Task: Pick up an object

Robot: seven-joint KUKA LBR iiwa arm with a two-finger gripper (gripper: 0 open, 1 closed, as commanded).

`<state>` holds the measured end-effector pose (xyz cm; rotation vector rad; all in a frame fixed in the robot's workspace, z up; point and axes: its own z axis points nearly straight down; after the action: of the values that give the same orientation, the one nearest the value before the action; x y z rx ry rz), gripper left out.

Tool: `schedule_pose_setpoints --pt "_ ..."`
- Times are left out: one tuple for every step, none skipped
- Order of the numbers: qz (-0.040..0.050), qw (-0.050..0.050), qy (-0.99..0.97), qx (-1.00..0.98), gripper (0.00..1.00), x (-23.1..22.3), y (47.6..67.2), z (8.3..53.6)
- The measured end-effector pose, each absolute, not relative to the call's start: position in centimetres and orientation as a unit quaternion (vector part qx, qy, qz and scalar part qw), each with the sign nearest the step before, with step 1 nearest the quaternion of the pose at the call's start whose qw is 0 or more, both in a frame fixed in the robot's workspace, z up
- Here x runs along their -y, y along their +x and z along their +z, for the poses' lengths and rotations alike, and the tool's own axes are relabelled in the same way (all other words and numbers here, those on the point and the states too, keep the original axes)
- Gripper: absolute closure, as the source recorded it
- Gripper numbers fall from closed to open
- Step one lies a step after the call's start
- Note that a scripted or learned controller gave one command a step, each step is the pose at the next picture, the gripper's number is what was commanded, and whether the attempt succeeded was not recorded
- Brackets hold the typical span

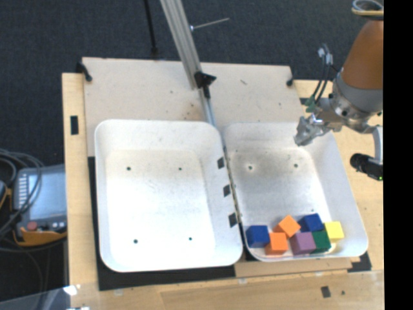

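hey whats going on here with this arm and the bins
A grey-and-orange robot arm reaches in from the right, its gripper over the far edge of the right-hand bin. Nothing shows between its jaws. The things to pick, a cluster of coloured cubes in blue, orange, purple, green and yellow, sit bunched in that bin's near corner, well apart from the gripper. The left-hand bin sits beside it.

The KUKA arm enters from the right, its orange band uppermost and the grey wrist below it. It slants down and leftward, ending in the two-finger gripper, which points downward with nothing visibly held.
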<state>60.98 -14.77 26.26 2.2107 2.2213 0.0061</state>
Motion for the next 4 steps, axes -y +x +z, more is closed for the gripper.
schedule_pose_setpoints --pt "0.0006 0.0 0.705 -0.709 1.0 9.4 59.6 26.9" --pt "0.0005 0.0 0.705 -0.709 1.0 4.3 57.8 27.3" --pt "-0.0003 -0.001 0.705 -0.709 1.0 0.2 57.0 26.6" --pt "-0.0003 -0.001 0.705 -0.709 1.0 -3.9 54.9 26.4"
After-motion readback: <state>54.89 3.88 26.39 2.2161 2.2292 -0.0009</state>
